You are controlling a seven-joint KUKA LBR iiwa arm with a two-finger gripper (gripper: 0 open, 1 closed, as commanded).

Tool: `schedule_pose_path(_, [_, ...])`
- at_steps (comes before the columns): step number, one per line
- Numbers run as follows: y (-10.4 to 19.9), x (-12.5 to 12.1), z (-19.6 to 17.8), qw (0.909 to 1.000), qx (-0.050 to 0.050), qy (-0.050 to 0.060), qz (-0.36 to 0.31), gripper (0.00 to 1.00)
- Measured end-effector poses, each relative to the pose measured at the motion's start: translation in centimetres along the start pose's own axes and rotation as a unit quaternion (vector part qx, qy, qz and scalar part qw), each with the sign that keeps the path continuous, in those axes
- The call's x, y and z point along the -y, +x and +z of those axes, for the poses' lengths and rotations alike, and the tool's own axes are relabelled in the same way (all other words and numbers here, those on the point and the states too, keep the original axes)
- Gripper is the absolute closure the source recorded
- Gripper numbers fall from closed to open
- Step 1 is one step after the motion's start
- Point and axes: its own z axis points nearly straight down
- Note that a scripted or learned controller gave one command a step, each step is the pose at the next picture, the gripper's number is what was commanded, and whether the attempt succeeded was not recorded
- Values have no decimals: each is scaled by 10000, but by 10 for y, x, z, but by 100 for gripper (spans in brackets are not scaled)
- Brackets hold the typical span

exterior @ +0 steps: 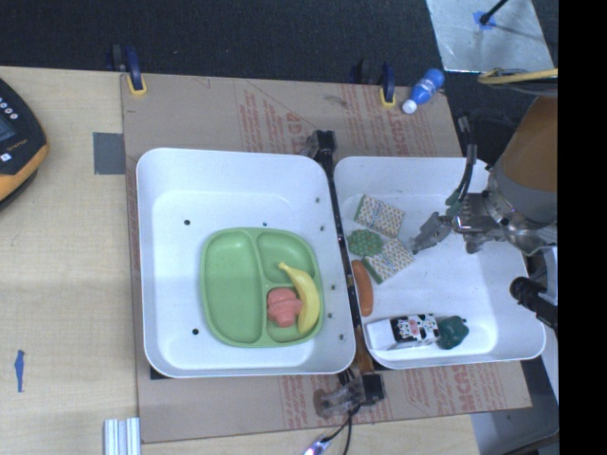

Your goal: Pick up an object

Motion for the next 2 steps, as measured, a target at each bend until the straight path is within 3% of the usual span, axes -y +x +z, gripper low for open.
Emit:
schedule_pose_path(1, [81,-51,21,10000,-4,2,-13,0])
schedule_pose_path(2, [22,12,74,10000,3,13,1,0])
